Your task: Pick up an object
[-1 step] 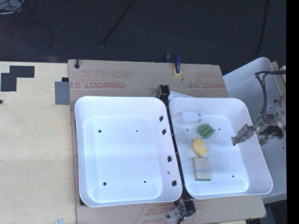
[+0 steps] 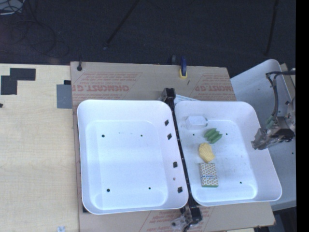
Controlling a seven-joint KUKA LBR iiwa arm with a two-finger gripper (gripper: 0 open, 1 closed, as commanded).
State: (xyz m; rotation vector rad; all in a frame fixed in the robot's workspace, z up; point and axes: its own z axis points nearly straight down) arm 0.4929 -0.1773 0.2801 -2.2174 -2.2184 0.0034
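Gripper [image 2: 258,141] poised at the right bin's [image 2: 263,190] outer rim; whether the jaws are open cannot be told, and nothing shows between them. Candidate objects lie well inside: green piece [image 2: 212,135], yellow piece [image 2: 206,152], patterned box [image 2: 208,174]. Advisable: centre above one, descend vertically. Cardboard [image 2: 120,83] bears reversed, unreadable lettering.

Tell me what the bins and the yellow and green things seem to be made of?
Bins: likely thin moulded plastic, smooth white, rounded rims. Yellow lump: perhaps soft foam or rubber, matte and bumpy. Green piece: ridged, maybe plastic or foam; too small to tell.
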